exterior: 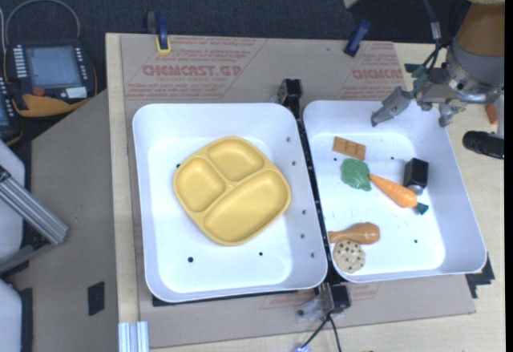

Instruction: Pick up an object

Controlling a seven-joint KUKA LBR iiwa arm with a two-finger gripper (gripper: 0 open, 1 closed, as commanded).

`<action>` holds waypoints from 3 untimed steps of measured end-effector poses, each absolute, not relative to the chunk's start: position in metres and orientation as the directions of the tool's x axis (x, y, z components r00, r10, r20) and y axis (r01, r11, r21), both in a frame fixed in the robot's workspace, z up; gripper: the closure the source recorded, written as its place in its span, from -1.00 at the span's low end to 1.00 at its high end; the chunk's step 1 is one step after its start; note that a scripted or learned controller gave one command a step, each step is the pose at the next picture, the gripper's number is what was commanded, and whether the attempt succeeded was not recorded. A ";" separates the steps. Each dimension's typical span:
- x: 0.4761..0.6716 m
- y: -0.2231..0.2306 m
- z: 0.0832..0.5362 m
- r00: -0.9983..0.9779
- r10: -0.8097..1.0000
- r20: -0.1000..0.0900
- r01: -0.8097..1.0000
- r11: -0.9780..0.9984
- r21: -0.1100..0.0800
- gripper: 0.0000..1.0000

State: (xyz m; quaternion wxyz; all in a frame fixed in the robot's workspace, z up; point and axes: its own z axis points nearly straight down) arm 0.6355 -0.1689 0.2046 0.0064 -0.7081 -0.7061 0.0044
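The right bin [457, 242] holds a brown cracker [349, 148], a green broccoli piece [355, 175], an orange carrot [394, 191], a small black block [415, 173], a brown drumstick [357, 234] and a speckled cookie [349, 256]. My gripper [413, 112] hangs over the far edge of that bin, beyond the cracker and the black block. Its fingers are spread wide, one finger [389, 108] to the left and the other to the right, and nothing sits between them.
The left bin [160, 254] carries a yellow divided plate [232, 190]. A black clamp [290, 91] sits at the far end of the seam between the bins. Bare bin floor lies around the drumstick and to the right of the carrot.
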 end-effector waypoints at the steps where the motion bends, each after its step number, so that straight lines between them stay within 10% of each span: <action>1: 0.639 -0.168 0.214 0.000 1.000 0.000 1.000 0.000 0.000 -1.00; 3: 0.623 -0.175 0.112 0.001 1.000 0.001 1.000 -0.001 -0.007 -1.00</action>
